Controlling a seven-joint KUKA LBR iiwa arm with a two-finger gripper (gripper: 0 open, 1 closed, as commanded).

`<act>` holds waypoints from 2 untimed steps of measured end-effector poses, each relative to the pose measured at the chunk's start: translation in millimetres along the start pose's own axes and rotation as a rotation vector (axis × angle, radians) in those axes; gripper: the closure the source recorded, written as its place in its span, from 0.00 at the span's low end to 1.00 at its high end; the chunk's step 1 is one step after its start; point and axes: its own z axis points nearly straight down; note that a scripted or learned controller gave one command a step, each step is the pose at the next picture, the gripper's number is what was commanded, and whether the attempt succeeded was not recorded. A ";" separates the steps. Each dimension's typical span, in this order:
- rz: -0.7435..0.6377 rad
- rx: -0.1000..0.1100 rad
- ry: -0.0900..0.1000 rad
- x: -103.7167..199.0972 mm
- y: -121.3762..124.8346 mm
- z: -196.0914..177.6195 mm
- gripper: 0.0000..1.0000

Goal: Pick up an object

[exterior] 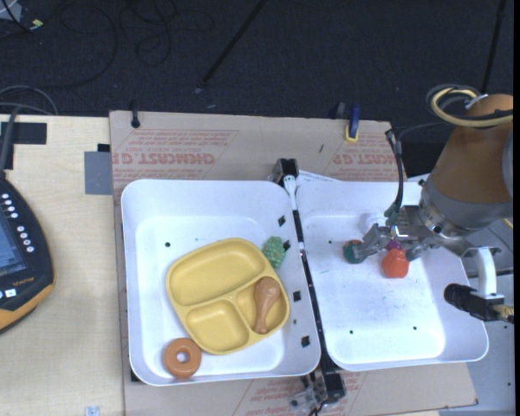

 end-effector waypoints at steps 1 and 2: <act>0.001 0.002 0.001 -1.0 -0.3 -9.7 1.00; -0.006 -0.008 0.001 66.0 -40.3 -103.4 1.00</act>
